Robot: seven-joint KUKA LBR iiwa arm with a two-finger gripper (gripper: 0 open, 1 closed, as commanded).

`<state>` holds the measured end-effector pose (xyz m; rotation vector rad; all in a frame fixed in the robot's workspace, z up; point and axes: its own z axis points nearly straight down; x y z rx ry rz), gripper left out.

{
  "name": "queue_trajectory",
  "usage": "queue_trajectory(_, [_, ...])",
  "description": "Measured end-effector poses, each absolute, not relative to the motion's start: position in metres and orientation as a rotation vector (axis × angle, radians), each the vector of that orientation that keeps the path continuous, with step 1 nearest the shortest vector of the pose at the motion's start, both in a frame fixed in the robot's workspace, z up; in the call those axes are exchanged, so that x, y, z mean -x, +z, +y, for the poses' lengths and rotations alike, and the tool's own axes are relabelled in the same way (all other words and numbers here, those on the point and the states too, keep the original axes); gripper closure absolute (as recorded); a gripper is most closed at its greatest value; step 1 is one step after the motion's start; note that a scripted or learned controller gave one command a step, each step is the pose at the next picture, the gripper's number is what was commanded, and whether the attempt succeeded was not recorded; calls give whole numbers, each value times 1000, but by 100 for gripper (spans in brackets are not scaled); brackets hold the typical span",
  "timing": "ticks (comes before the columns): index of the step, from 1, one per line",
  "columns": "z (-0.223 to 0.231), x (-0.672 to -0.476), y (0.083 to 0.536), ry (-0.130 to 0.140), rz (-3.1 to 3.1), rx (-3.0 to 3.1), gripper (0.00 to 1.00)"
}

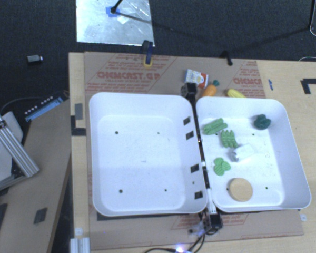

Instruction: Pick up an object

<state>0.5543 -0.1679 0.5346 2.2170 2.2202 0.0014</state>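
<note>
The right bin [292, 157] holds several small objects. A light green ridged piece [213, 126] lies near its upper left. Below it sits a green ribbed piece [228, 138], and a small green leafy piece [221, 166] lies lower still. A dark green lump [262, 122] rests toward the upper right. A tan round disc [240, 189] sits near the front. A small grey and clear item [241, 153] lies in the middle.
The left bin [142, 154] sits beside the right one, joined by a black clipped divider [198, 152]. Behind the bins lie an orange piece [208, 90], a yellow piece [235, 94] and a small white and red item [195, 78]. A metal frame [10, 146] stands at the left.
</note>
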Motion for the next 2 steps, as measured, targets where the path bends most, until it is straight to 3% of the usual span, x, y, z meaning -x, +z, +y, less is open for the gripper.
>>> queue_trajectory(1, [-174,-673,537,9,2221,-2204,100])
queue_trajectory(2, [-178,-595,536,2,2220,-2221,100])
